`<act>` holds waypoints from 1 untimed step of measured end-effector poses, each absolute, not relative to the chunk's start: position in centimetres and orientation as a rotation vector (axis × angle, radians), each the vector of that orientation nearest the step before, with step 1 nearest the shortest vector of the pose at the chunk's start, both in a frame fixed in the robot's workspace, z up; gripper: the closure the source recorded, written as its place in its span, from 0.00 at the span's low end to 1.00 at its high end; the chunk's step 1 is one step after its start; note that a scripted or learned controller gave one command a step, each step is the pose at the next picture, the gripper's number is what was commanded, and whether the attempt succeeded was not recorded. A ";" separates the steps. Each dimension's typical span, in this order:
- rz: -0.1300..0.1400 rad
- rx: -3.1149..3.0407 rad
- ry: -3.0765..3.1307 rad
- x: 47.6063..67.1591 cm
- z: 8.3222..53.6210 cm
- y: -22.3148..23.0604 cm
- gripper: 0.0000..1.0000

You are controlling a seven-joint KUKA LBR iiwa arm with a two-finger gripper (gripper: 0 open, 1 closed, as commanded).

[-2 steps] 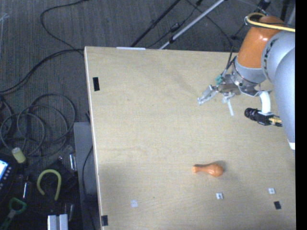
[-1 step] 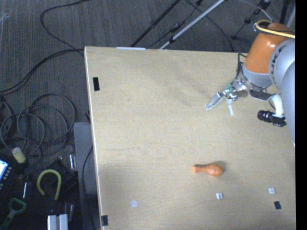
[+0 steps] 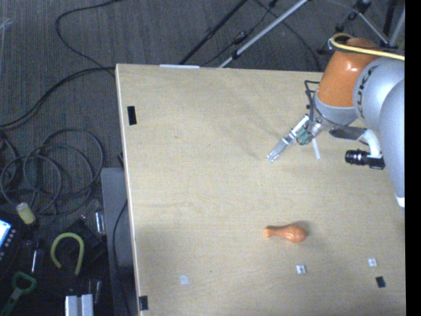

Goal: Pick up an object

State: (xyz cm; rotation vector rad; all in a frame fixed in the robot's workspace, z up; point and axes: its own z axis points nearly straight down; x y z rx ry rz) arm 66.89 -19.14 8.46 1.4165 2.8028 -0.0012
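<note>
An orange pear-shaped object [image 3: 287,233] lies on its side on the pale wooden bench top [image 3: 197,176], toward the front right, with its narrow end pointing left. My gripper [image 3: 294,157] hangs over the bench at the right, well behind the orange object and apart from it. Its two fingers are spread, one slanting down-left and the other down-right, and nothing is between them. The orange band [image 3: 342,78] and the grey arm [image 3: 388,110] rise behind it at the right edge.
Small square markers [image 3: 300,268] dot the bench near the front right, and a black tag [image 3: 131,115] sits near its left edge. Cables [image 3: 52,170] and tools lie on the floor to the left. Tripod legs [image 3: 276,18] stand beyond the far edge.
</note>
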 end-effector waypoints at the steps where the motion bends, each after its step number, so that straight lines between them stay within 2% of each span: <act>1: -0.003 1.376 2.820 66.9 11.0 -22.4 0.00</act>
